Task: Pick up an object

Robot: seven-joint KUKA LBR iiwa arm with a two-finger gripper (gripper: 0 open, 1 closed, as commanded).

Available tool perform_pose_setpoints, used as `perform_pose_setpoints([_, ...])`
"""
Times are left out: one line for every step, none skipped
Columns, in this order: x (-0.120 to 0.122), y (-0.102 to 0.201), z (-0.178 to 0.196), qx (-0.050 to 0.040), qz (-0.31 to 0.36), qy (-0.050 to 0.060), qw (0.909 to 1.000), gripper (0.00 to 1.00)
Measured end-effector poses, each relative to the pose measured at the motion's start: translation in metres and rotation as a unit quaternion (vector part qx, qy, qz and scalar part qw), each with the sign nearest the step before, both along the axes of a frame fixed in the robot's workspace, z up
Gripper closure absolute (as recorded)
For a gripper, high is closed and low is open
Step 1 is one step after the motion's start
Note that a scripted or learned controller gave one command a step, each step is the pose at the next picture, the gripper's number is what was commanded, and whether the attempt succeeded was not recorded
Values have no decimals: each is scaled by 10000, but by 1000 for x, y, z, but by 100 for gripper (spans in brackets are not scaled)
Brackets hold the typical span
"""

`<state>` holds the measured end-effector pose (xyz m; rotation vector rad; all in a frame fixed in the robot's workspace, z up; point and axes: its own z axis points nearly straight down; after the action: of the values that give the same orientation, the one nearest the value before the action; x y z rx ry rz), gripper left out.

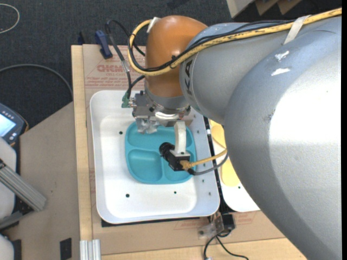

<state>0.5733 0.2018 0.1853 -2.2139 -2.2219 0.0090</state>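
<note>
Your claw (162,129) hangs low over the teal divided tray (142,164), which lies flat in the left white bin (108,145), towards its right side and touching the bin floor. Whether the claw is released or clenched, you cannot tell: the wrist hides it. To do this step well, I judge you should come straight down on the tray's far rim, where a thin raised edge gives purchase, not the flat middle. The tray's long axis looks to run near to far, compartments facing up. Mind the black cable fitting (172,157) dangling across the tray.
</note>
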Motion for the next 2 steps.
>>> perform_pose_setpoints([-22,25,127,38,9,-100,9999,100])
perform_pose_setpoints([-64,-46,19,-28,-54,36,10000,100])
